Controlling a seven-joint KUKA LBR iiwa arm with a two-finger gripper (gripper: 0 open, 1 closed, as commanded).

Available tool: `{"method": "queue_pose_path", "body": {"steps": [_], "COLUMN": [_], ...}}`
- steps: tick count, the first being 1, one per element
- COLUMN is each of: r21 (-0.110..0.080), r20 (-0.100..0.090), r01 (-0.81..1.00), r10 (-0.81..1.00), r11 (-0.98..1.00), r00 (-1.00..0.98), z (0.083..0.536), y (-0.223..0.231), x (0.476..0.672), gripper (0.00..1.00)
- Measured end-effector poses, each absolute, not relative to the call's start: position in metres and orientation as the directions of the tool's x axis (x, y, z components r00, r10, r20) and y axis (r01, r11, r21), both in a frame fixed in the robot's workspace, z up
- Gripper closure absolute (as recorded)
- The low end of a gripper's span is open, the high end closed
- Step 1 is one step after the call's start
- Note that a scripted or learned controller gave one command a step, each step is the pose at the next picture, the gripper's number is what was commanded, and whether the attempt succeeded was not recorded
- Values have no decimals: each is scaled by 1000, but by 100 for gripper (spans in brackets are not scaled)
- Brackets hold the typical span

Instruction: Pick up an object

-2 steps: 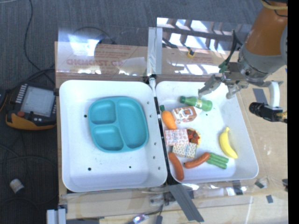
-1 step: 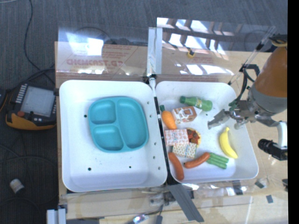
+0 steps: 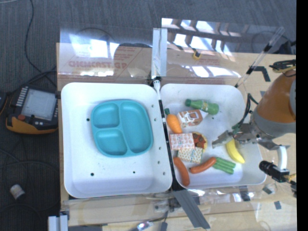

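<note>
— Where is your gripper, seen from the camera above the bench?

— My gripper hangs over the right bin, toward its right side. My grey arm with the orange band comes in from the right edge. The fingers point left and look spread apart with nothing between them, though they are small and dark here.

— And the things you could pick up?

— All lie in the right bin. A yellow banana sits just beside my fingertips, slightly below them. I cannot tell whether I touch it. A green bottle lies near the bin's far wall, with a small brown and white packet just below it. An orange carrot rests against the bin's left wall. Near the middle lies a patterned box with a dark red piece on its right. Toward the near wall lie two orange-red sausages, one close to the left wall, and a green piece touches the right one's end.

— And the left bin?

— The left bin bears a teal divided plate, lying flat in its middle.
</note>
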State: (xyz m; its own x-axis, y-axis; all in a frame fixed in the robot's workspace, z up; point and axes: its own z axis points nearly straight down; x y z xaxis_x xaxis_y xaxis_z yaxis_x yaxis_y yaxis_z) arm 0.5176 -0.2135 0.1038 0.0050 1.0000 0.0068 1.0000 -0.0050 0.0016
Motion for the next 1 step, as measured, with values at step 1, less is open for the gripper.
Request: {"method": "queue_pose_path", "body": {"steps": [1], "r21": [-1], "r20": [7], "r01": [1000], "r10": [1000], "r11": [-5], "r00": [5], "z": [111], "y": [-213], "x": [517], "gripper": [100]}}
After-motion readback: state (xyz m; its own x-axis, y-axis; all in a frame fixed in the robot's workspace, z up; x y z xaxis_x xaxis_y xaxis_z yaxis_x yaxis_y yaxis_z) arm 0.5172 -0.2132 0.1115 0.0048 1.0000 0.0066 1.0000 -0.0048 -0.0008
